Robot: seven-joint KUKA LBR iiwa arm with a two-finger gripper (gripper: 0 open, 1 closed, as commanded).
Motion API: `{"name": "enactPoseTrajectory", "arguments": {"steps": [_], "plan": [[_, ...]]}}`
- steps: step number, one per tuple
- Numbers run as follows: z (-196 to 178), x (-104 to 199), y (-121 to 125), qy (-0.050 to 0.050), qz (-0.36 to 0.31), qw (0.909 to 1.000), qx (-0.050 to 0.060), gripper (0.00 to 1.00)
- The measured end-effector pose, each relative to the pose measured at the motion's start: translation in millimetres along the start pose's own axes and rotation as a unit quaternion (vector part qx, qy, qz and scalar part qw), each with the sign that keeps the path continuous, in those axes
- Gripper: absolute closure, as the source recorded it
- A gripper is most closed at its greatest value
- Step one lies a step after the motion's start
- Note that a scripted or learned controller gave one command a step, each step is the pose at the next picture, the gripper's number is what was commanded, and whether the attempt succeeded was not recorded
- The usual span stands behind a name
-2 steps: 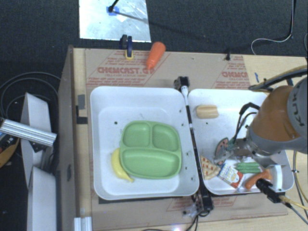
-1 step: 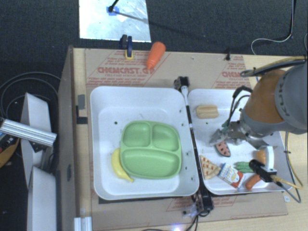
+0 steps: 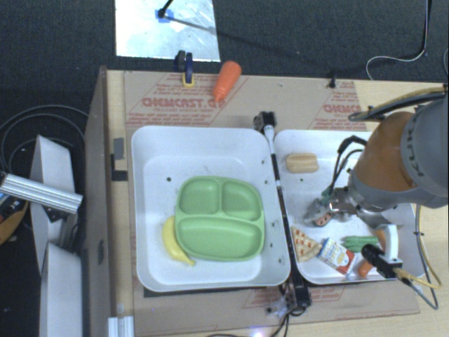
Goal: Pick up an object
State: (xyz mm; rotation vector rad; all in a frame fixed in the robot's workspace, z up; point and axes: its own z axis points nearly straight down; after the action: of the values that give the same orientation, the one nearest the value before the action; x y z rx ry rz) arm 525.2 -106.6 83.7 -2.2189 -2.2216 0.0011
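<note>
Jaws (image 3: 324,209) low in right bin (image 3: 309,272), spread open just above pizza slice (image 3: 304,243); best descend straight, centre on one item, close before lifting.

The left bin (image 3: 151,188) holds a tray (image 3: 221,217), with a banana (image 3: 174,241) touching the tray's left edge. Right of the tray, in the right bin (image 3: 309,142), a bread roll (image 3: 302,163) lies at the back and a pizza slice (image 3: 305,243) and a packet (image 3: 334,253) in front. A carrot (image 3: 226,80) lies behind the left bin, on the bench (image 3: 161,100).
</note>
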Motion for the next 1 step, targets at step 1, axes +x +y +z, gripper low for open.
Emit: {"name": "enactPoseTrajectory", "arguments": {"steps": [1], "plan": [[-0.4, -2.6, 2.8, 0.000, 0.000, 1.0000, -0.001, 0.00]]}}
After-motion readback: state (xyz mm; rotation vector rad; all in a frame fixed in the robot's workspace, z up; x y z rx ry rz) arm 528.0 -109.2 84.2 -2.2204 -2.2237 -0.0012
